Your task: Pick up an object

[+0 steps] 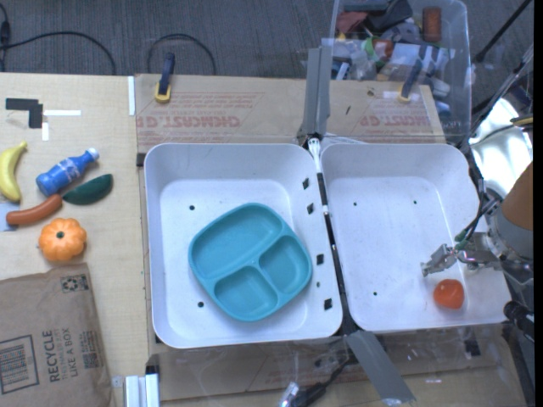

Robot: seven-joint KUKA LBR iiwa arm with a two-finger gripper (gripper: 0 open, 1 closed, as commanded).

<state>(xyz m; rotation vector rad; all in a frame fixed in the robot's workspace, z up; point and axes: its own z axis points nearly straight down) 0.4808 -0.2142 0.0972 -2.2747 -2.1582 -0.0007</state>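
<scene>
The orange ball (449, 294), a small round object, lies in the right bin (383, 176), near the front right corner of this bin, on the white floor. Just above it and a little to the left are the fingers (438, 260) of the arm, which enters from the right side. They are low over the bin floor, close beside the ball but not around it; nothing is seen between them. How far they are open I cannot tell, because the metal parts are small and shiny and they merge together in the picture. Thin cables go from them up to the right, toward the grey wrist (514, 227).

In the left bin (161, 185) lies a teal plate (249, 261) with three compartments, turned a little at an angle, filling the middle of the bin. The two bins touch each other along a middle edge with black clips.

On the desk (102, 142), to the left of the bins, are several toy foods: a yellow banana (11, 170), a blue bottle (66, 170), a dark green piece (88, 189), a reddish sausage (34, 211) and a small orange pumpkin (62, 239). In front of them lies a brown paper bag (47, 337) with the word RECYCLE. Behind the right bin stands a clear plastic box (399, 32) with mixed things inside.
</scene>
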